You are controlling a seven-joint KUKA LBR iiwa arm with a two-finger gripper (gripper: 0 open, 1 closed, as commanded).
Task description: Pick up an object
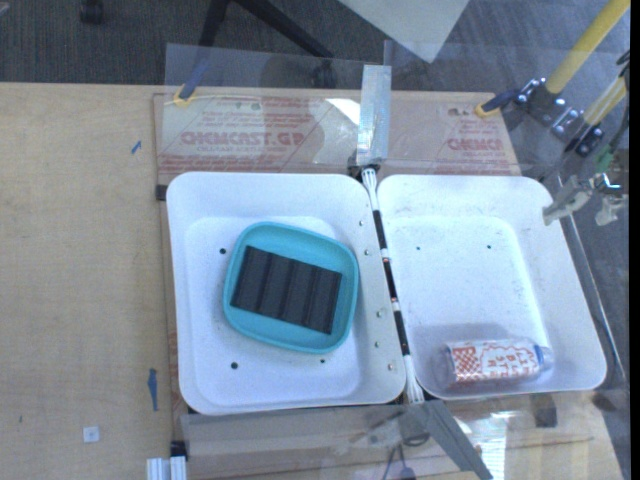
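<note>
Even, fairly bright overhead light falls on the counter [70,268]. Both white bins [200,218] come close to washing out, and shadows stay faint. Glare streaks the clear plastic sheet [300,128] behind the bins. The red-and-white tube [495,360] looks soft and slightly blurred; the top corners darken.

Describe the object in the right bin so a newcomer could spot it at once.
Find the two white bins side by side on the bench and take the right bin. In its near corner, toward the bottom of the camera view, a small bottle lies on its side. It has a red-and-white patterned wrap, quite unlike the teal tray with dark slats in the left bin.
</note>
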